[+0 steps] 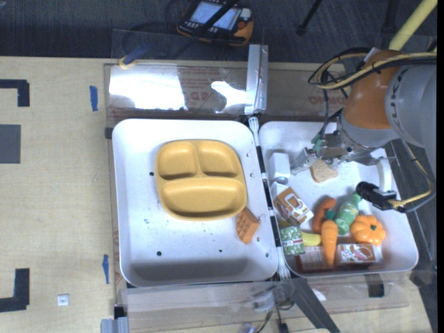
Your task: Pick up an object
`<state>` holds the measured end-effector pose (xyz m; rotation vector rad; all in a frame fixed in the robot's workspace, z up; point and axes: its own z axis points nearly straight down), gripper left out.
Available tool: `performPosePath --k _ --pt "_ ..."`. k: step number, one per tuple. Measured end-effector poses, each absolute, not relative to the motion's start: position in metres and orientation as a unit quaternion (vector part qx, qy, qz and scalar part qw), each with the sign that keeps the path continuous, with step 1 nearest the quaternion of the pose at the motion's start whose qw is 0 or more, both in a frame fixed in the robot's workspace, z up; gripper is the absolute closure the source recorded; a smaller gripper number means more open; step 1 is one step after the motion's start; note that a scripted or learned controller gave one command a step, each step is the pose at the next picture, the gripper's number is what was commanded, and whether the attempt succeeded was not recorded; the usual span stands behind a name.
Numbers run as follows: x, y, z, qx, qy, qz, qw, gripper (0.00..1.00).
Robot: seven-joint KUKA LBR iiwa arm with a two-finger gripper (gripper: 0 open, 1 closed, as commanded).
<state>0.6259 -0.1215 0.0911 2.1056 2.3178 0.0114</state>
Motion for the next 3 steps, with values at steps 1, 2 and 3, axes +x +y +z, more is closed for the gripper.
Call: performPosePath --k 1,2,3 --pt "0.597 -0.167 0.091 0.688 0.726 0.0024 0.005 0.00" --pt "0.540 -0.187 0.090 0.724 0.690 0.0039 0.005 0.00" --pt "0.542 -0.188 0.101 0.725 0.689 0.0047 0.009 1.00"
